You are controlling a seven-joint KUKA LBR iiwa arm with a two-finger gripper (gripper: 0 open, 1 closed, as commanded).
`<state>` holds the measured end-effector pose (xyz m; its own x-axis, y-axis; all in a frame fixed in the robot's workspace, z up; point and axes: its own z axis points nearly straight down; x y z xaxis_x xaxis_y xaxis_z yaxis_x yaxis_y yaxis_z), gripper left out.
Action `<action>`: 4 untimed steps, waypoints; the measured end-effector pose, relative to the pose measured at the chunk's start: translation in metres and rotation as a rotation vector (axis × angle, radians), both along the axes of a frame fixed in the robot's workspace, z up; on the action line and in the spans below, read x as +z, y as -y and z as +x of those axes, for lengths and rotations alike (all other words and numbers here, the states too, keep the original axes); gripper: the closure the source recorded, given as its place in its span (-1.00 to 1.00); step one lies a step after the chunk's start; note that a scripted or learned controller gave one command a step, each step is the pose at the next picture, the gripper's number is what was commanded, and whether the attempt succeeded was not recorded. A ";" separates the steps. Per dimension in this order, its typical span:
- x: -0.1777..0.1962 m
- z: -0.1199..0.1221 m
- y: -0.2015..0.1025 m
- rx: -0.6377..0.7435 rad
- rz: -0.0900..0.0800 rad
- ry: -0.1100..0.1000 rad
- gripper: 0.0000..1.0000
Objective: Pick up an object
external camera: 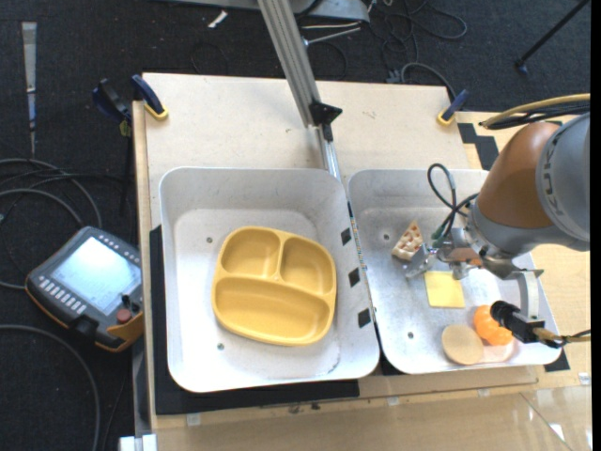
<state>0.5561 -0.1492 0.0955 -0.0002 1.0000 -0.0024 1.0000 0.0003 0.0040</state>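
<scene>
The right bin [385,200] holds a tan wedge-shaped piece [408,241], a flat yellow square [444,290], a small orange ball [488,324], a round tan disc [460,345] and a pink piece [500,351] under the ball. My gripper [435,262] hangs low in this bin, just above the yellow square's top edge and right of the wedge. Its fingers stand apart, and nothing shows between them.
A yellow three-compartment tray [275,285] lies in the left bin [178,209]. A slanted metal pole [293,50] comes down to the divide between the bins. A teach pendant [86,285] sits on the floor at left.
</scene>
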 end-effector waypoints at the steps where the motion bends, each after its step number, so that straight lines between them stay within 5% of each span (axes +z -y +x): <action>1: 0.012 0.001 0.000 0.000 0.000 0.003 1.00; 3: 0.123 -0.004 0.008 0.002 0.000 0.003 1.00; 4: 0.120 -0.003 0.008 0.002 0.002 -0.003 1.00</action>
<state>0.5532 -0.1567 0.2152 -0.0024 1.0000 -0.0008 1.0000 0.0024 0.0013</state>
